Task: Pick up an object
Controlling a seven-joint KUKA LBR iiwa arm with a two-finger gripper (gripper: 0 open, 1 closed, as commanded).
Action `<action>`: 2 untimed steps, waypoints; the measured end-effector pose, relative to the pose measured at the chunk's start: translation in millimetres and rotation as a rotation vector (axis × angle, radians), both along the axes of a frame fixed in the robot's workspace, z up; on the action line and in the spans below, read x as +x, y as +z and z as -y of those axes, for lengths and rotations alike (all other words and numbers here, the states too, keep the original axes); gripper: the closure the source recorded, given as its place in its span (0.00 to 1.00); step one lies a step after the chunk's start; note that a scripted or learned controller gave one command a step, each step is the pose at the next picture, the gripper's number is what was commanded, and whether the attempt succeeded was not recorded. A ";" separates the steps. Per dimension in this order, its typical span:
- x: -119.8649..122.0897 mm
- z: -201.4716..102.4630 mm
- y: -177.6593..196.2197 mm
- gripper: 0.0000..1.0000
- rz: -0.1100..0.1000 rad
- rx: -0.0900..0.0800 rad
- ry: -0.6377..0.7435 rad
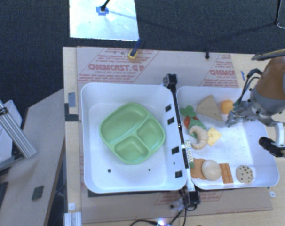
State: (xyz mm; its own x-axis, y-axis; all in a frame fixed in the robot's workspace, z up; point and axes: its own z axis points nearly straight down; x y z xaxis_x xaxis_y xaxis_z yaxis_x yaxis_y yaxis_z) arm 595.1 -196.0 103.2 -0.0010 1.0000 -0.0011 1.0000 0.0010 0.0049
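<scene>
Your gripper [233, 118] is hanging over the upper part of the right bin [262, 178], coming in from the right, and honestly you can't tell from this angle how it's set. It's sitting just right of the tan wedge [209, 108] and right below the small orange ball [226, 106], close to both, but nothing is showing up clearly in its grasp. Lower down in that same bin you're looking at a shrimp [199, 137], a yellow chunk [213, 136], a round bun [210, 169], a wafer [225, 172] and a chocolate chip cookie [244, 173]. The green divided plate [131, 133] is lying by itself in the left bin [93, 173].
</scene>
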 end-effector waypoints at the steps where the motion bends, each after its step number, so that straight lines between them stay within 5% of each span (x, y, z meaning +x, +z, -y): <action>1: -7.0 2.1 45.8 1.00 -0.002 0.001 -0.001; 2: -10.7 2.7 108.8 1.00 0.001 -0.001 0.003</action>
State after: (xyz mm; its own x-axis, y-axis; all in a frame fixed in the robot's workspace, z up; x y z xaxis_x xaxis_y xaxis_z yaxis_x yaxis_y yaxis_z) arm 584.5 -198.7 212.0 -0.0036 1.0000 -0.0018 1.0000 0.0036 0.0060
